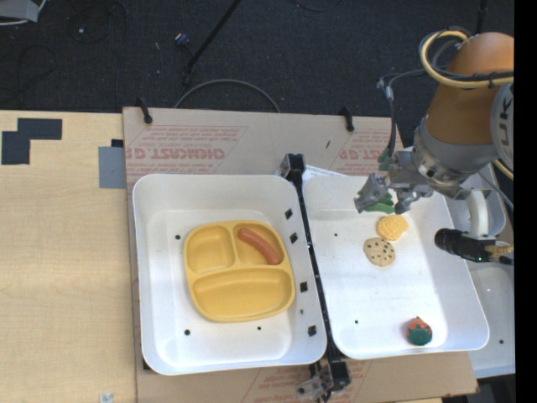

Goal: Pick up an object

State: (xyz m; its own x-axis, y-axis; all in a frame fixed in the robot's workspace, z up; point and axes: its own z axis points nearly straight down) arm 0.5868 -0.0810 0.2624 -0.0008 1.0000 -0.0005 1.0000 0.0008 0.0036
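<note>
So, nearest the camera in my right-hand shallow white plastic bin [453, 326] there's a small round red-orange toy with a green top [419, 332], sitting down by the bin's near right corner. Further up the same bin is a round tan cookie with dark chips [379, 251], and just beside it, a little farther back and to the right, a yellow scalloped cracker-looking piece [392, 227]. Those two look almost touching, can't say for sure.

Over in the left white bin [159, 217] there's a yellow plastic divided tray [239, 292] with three compartments, and a reddish-brown toy sausage [261, 244] lies at a slant in the far right compartment.

My grey two-finger gripper [383, 196] hangs over the far part of the right bin, just behind the yellow piece. There's something small and green [382, 200] right at the fingertips, but honestly I can't tell if it's pinched between them or what it is. Whether my fingers are spread or closed, can't tell from this angle either.
</note>
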